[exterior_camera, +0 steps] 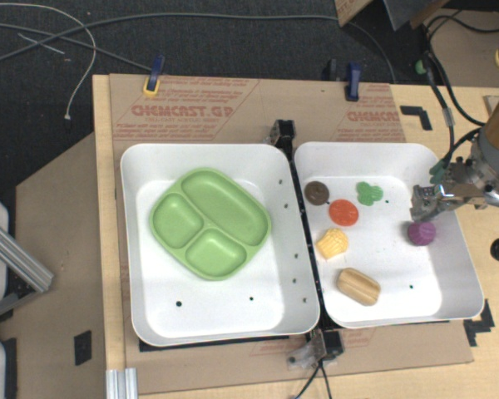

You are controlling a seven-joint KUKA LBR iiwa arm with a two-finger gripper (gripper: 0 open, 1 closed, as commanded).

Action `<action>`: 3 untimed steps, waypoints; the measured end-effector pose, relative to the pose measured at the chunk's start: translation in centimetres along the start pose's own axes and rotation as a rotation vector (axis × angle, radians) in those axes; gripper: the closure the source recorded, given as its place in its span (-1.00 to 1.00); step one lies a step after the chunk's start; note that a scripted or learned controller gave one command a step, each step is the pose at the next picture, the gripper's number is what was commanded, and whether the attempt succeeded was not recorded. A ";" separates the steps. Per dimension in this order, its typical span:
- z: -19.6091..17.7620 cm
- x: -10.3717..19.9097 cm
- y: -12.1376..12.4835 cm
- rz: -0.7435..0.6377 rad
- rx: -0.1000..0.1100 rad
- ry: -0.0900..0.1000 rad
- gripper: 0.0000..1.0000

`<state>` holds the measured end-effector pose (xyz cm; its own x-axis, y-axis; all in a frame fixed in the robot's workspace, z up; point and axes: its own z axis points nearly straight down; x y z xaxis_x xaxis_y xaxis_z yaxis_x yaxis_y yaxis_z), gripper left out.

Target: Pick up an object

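The right bin [457, 302] holds several small toy foods: a brown round piece [317, 193], a green piece [368, 194], an orange-red round piece [343, 213], a yellow corn-like piece [333, 243], a tan loaf [358, 286] and a purple piece [422, 233]. My gripper [427, 199] hangs over the bin's right side, just above and behind the purple piece. Nothing is visibly held in it.
The left bin [150, 306] contains a green divided plate [209, 223]. A black divider [298, 223] runs between the two bins. Blue clamps [353, 81] hold the cardboard at the back. Cables trail beside the arm at upper right.
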<state>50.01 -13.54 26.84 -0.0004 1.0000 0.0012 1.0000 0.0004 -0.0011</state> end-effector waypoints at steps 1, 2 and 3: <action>0.0 0.0 0.0 0.000 0.000 0.000 -1.00; 5.9 -0.4 0.1 0.001 0.000 0.000 -1.00; 11.6 -0.8 -0.9 0.002 0.007 0.002 -1.00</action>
<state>49.11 -14.34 15.22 0.0015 1.0000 0.0032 1.0000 -0.0015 -0.0078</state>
